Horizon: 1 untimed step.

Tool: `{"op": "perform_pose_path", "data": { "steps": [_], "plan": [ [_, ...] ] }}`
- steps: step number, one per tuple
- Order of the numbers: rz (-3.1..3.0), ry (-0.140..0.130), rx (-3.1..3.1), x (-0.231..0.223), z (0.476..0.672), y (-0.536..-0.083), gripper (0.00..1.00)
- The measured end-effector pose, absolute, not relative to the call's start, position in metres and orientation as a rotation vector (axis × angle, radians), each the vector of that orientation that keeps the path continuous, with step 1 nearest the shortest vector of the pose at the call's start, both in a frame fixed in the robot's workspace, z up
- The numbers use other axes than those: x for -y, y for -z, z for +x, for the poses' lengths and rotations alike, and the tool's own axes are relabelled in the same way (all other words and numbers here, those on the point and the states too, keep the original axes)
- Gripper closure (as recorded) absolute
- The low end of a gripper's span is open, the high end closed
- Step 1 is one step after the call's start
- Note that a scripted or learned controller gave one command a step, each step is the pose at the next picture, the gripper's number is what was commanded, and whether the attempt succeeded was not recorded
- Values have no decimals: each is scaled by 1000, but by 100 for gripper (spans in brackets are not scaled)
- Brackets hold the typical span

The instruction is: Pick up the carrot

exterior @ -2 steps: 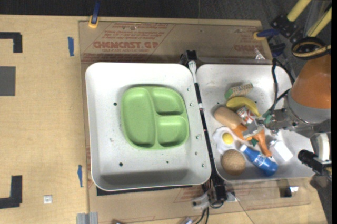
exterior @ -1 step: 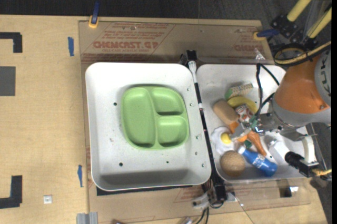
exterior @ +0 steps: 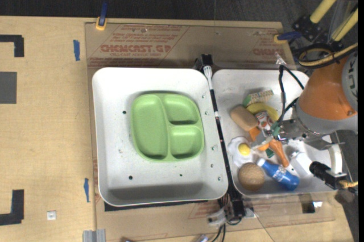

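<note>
Brown tabletop holds two white bins side by side. From the right, the grey and orange arm bends down into the right bin. Its tool sits right over the carrot, among the toy food. I cannot tell if it is open or closed. A green plate lies in the left bin.

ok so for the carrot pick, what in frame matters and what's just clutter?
Job:
- small orange carrot, right white bin
- claw above it

Clutter:
- green three-section plate in the left white bin
- tan bread roll
- brown round ball
- blue bottle
- fried egg toy
</note>
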<state>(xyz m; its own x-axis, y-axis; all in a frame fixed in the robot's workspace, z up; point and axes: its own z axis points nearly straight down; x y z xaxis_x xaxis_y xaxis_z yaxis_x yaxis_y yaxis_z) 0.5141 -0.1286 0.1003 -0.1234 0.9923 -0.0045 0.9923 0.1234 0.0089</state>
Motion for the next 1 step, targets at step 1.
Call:
{"op": "perform_pose_path", "data": {
  "steps": [1],
  "plan": [
    [2309, -5, -2127, 60, 504, -185, 100]
  ]
}}
